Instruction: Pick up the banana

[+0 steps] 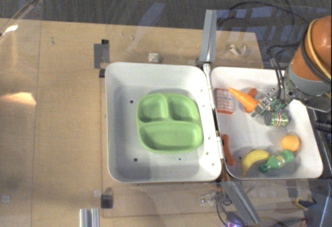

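Observation:
The yellow banana [254,159] lies near the front edge of the right bin [311,132], curved, with a green bottle [278,161] touching its right end. My gripper [263,106] hangs over the back half of that bin, well behind the banana. It sits between an orange carrot [242,98] and a small green-labelled can [279,118]. Nothing of the banana is near it.
An orange fruit [291,142] sits right of the banana, and a red sausage-like piece [227,149] lies along the bin's left wall. A red-and-white packet [224,100] lies at the back left. The left bin [119,117] holds a green divided plate [169,121].

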Available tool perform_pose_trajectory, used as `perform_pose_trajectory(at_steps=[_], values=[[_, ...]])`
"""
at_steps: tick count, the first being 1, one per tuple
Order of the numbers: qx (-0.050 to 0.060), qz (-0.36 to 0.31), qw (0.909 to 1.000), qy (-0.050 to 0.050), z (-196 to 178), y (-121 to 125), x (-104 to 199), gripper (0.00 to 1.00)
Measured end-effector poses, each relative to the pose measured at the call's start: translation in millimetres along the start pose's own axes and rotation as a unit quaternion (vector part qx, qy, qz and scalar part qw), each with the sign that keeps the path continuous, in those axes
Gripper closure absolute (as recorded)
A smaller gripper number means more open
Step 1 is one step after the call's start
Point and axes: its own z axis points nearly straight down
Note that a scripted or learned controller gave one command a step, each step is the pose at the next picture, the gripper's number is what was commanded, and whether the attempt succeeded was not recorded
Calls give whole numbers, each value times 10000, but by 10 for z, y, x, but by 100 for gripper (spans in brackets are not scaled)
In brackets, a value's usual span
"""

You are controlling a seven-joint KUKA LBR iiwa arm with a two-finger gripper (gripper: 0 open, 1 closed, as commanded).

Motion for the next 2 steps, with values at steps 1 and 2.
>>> perform_pose_trajectory(at_steps=[1,2], values=[[3,0,10000,3,2,-2,0,0],[11,-1306,9914,17,724,-606,298,0]])
